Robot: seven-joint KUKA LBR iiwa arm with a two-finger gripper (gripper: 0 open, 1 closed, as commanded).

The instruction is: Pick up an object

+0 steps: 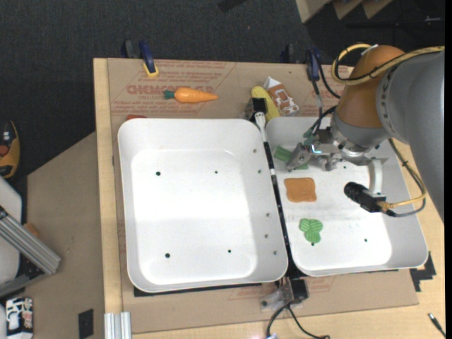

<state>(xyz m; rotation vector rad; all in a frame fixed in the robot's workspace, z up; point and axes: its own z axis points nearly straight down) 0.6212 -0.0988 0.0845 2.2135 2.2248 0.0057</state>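
- Take the right bin (395,256) as your landmark; it sits on the cardboard-covered counter (106,154), and the left bin (191,210) touches it along its left rim.
- Your arm (409,97) comes in over the right bin's far right corner, the orange band just above the wrist.
- The hand (316,155) hangs low over the far half of the right bin, toward its left side. From this slant you cannot tell whether it is released or clenched.
- A small green piece (284,154) lies in the right bin's far left corner, just beside the hand on its left. You cannot tell whether the two touch, and nothing shows the piece as grasped.
- An orange-brown slab (300,189) lies flat on the right bin's floor, left of the middle and nearer you than the hand.
- A leafy green piece (311,229) lies in the near left part of the right bin, apart from the slab.
- Outside the right bin, just past its far left corner, a yellow thing (264,96) and a small brown-and-white box (284,99) rest together on the counter.
- A toy carrot (191,95) lies on the counter, well to the left of the right bin's far edge, beyond the left bin.
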